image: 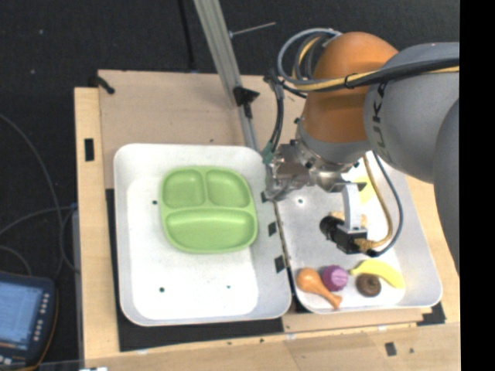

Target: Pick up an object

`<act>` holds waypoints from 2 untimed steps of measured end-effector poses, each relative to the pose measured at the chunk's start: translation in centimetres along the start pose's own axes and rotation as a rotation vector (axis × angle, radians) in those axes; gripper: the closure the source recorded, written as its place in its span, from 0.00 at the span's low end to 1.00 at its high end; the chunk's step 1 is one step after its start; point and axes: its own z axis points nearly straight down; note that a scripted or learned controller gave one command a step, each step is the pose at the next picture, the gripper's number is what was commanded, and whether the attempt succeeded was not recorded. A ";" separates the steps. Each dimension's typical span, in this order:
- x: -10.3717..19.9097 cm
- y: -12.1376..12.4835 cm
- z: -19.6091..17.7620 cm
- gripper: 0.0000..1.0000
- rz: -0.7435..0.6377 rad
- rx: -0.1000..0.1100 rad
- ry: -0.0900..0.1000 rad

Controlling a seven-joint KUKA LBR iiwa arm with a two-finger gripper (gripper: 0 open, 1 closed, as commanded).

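Note:
My gripper [280, 182] hangs over the near-left part of the right bin [421, 288], close to the wall shared with the left bin. Nothing shows under it or in it. Along the right bin's front edge lie an orange carrot-shaped toy [316, 285], a purple toy [335, 277], a brown ring-shaped toy [370, 285] and a yellow banana [384, 272]. These sit well in front of the gripper and to its right. The arm's grey and orange wrist hides the back of the right bin.
A green divided plate [209, 209] lies in the back half of the left bin [139, 284]. A slanted metal post [224, 60] rises behind the bins, near the gripper. Bare wooden bench surrounds both bins.

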 end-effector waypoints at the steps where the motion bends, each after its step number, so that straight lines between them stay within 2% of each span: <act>1: 5.1 -3.3 0.3 1.00 -0.001 0.001 0.000; 2: 4.8 -3.2 0.3 0.00 0.006 -0.001 -0.001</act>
